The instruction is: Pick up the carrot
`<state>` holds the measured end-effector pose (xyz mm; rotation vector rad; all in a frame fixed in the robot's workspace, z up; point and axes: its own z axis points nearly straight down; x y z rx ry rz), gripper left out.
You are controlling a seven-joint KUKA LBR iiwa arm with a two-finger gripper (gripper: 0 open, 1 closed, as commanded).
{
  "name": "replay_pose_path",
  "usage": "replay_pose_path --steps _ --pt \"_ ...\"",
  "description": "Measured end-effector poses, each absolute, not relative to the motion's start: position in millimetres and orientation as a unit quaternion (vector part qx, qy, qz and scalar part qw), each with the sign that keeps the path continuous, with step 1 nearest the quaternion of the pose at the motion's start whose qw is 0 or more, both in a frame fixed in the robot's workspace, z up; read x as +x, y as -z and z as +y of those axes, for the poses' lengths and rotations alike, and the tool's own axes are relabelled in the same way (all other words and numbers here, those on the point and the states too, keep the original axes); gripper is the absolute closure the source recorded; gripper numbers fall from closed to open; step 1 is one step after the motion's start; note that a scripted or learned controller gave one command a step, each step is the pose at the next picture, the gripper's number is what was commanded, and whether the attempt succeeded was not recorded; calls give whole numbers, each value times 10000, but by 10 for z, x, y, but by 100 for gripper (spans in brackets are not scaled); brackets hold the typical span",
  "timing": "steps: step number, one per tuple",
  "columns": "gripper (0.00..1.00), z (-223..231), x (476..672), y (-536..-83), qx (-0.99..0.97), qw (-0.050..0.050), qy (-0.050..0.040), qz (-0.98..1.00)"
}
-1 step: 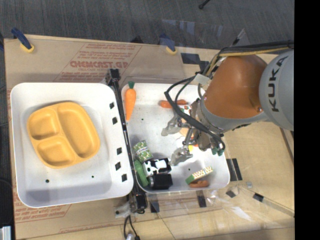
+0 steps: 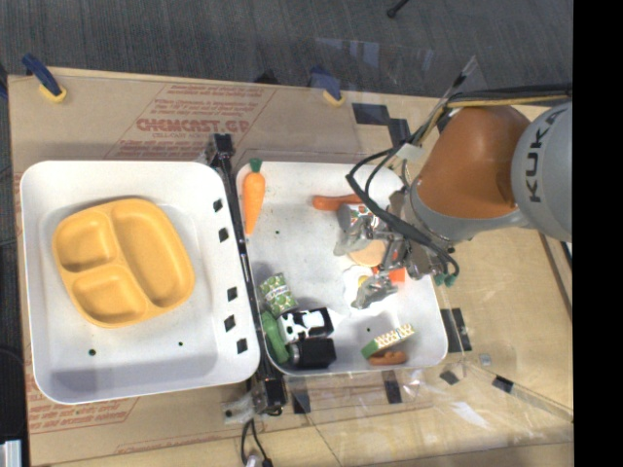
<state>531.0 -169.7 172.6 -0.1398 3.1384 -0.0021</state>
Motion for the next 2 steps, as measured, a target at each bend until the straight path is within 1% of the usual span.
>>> replay_pose_path --steps 1,2 --pt "0 -2095 5645 -1112 -1381 2 0 9904" --pt "0 -2078 5626 -948 -2287 20 0 9735"
